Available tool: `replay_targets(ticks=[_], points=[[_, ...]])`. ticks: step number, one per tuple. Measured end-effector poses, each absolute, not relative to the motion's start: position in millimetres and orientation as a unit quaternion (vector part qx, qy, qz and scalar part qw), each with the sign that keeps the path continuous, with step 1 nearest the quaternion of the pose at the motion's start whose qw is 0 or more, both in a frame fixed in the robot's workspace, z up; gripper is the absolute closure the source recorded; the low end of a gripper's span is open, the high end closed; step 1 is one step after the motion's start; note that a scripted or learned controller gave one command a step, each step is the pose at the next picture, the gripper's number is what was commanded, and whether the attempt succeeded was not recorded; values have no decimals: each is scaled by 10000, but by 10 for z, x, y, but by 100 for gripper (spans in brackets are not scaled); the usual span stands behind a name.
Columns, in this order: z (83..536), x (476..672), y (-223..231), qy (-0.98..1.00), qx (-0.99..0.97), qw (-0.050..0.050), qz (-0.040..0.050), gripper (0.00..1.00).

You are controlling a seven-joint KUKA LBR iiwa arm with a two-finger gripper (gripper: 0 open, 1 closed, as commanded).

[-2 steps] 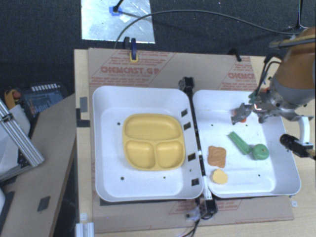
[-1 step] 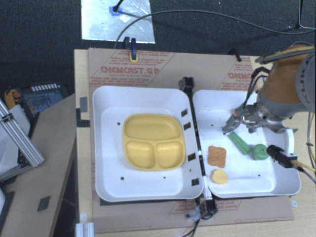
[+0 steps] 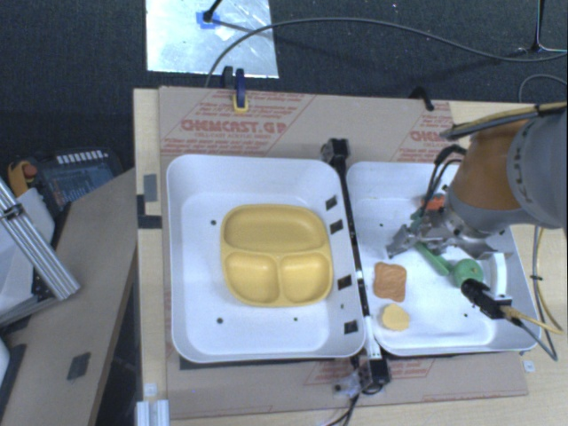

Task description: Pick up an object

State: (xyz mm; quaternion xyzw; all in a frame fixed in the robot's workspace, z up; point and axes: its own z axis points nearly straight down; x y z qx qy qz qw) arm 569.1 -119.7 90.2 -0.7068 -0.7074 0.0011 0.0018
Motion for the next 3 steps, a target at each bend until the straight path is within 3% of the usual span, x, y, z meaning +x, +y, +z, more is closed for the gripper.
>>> replay_targets(ticks=[1,2,3], points=[[863,5709,-1203,-7073,-7069,-24,-11,0],[982,5723,-1212,-7072,-7070,-47,-19,100],[1567,5725,-1313,-7068,-7074,-30,-17,100]])
